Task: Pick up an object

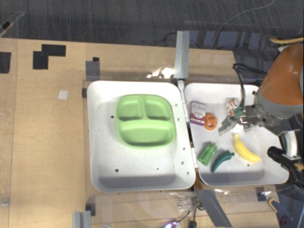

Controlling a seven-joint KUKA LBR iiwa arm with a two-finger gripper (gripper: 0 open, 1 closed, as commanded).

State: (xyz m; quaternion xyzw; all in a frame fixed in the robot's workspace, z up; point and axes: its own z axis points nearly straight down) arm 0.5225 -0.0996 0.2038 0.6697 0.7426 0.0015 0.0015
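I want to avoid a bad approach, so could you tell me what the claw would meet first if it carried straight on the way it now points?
The claw points toward the picture's left. Going straight on, it would likely first meet the small round orange pretzel-like toy, lying against the purple-and-white packet. Its height above the white right-hand bin is unclear, so it might pass over.

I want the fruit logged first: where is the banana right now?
In the camera view, the banana lies in the right bin, toward its lower right, just right of the dark green pepper and below the claw.
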